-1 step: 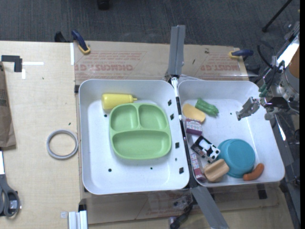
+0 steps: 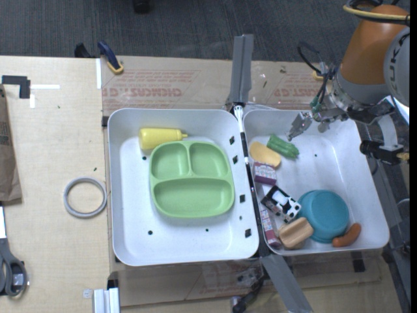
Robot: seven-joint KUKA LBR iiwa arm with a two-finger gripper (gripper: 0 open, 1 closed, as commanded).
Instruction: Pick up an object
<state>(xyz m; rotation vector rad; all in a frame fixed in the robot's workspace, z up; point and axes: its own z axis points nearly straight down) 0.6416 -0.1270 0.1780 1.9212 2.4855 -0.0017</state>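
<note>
My gripper [image 2: 310,124] hangs over the back of the right bin [image 2: 339,152], fingers open with nothing between them. Just in front of it and to its left lies a green toy vegetable [image 2: 283,146], with a yellow food piece [image 2: 264,154] beside that. Further forward are a small purple box [image 2: 264,173], a black-and-white toy [image 2: 282,203], a blue bowl [image 2: 324,214], a tan bun [image 2: 294,232] and an orange sausage [image 2: 346,235]. The left bin [image 2: 124,194] holds a green divided plate [image 2: 191,178] and a yellow squeeze bottle [image 2: 160,136].
A metal post [image 2: 242,67] rises at the back between the two bins. On the bench at the left lie a tape ring [image 2: 85,196], scissors [image 2: 12,276] and a blue clamp [image 2: 111,57]. Cables hang by the wrist at the right.
</note>
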